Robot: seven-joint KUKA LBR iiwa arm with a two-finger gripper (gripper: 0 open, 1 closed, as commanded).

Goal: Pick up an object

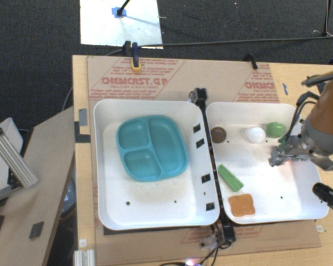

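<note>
In the right bin lie a brown ball, a white ball, a green round object, a green block and an orange sponge-like square. My gripper hangs over the right part of this bin, below the green round object and right of the white ball. Nothing shows between its fingers.
The left bin holds a teal divided plate. A black clip-lined divider separates the bins. The arm's orange band enters from the right edge. Cardboard underlies both bins.
</note>
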